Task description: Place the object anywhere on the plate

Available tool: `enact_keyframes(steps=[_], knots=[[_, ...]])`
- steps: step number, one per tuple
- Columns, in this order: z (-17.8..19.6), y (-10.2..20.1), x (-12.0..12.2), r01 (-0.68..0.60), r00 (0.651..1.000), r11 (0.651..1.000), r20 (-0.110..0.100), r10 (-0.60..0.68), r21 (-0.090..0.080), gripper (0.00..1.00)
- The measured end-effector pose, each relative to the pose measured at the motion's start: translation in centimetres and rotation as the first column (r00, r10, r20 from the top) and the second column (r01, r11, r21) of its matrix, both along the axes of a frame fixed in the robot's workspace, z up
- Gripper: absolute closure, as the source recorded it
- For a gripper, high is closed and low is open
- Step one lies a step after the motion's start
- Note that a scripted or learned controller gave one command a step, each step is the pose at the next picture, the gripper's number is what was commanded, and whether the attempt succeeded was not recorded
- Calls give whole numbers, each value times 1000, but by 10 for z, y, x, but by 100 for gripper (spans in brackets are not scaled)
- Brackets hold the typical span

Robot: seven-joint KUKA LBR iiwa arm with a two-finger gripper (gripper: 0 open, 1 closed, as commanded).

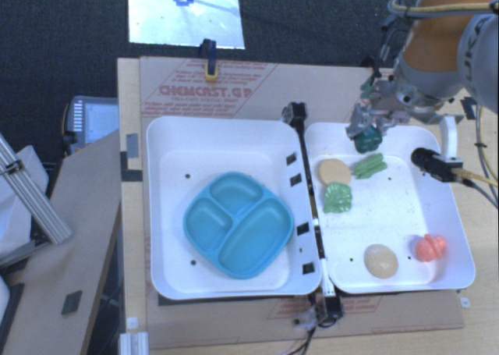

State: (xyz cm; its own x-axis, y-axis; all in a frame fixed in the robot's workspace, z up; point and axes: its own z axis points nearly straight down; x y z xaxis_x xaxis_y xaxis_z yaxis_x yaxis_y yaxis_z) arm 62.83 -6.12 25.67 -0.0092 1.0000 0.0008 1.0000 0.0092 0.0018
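A small teal object hangs pinched in the closed gripper, upper right of the frame (probably light, maybe slippery; a grip across its middle looks safest), well apart from the blue plate lower left.

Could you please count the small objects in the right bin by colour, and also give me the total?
Green: 2, a long piece and a leafy piece
Teal: 1, the object at the gripper
Tan or beige: 2, one near the divider, one near the front
Pink-orange: 1
Total: 6
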Motion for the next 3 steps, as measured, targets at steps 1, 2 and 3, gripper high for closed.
enact_keyframes(steps=[1,2,3], knots=[[-10,60,15,-2,1000,1000,1,2,1,100],[-22,117,29,-1,1000,1000,1,1,0,100],[-17,176,28,-1,1000,1000,1,1,1,100]])
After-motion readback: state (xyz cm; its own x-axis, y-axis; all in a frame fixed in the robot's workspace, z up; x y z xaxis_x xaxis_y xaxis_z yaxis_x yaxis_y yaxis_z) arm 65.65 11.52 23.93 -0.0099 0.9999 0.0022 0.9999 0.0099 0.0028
